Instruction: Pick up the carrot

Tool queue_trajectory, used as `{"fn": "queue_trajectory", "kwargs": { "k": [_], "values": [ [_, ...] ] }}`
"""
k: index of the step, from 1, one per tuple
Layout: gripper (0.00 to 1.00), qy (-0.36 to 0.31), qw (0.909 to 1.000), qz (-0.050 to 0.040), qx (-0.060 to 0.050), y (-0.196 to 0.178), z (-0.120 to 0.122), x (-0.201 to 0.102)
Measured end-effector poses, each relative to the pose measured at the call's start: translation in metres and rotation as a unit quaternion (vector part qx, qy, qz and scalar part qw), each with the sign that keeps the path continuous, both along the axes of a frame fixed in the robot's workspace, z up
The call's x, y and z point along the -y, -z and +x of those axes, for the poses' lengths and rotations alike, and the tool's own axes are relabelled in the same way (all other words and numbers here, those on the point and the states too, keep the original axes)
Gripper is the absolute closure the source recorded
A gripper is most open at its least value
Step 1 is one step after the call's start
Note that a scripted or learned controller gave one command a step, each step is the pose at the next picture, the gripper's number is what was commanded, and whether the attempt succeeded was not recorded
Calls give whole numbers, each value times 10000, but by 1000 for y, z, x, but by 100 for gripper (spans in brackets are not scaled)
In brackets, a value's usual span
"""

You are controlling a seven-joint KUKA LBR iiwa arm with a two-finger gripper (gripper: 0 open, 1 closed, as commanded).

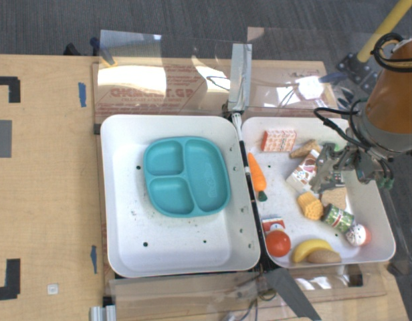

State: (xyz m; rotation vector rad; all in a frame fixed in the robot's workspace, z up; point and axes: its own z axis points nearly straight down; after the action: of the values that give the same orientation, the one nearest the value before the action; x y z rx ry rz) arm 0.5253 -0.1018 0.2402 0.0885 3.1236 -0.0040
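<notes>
The carrot [257, 174] lies lengthwise against the right bin's [386, 227] left wall, green top toward the tomato [278, 243], while the gripper [328, 172] hovers mid-bin, fingers apart, holding nothing

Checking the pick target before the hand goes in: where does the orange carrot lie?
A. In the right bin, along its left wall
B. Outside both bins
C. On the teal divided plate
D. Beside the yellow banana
A: the orange carrot with its green top lies in the right white bin, against its left wall.

No legible text on any item
</notes>
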Motion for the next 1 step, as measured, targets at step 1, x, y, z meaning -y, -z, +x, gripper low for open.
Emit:
{"fn": "queue_trajectory", "kwargs": {
  "k": [1],
  "values": [
    [0,-2,10000,11,-53,5,-2,-1]
  ]
}}
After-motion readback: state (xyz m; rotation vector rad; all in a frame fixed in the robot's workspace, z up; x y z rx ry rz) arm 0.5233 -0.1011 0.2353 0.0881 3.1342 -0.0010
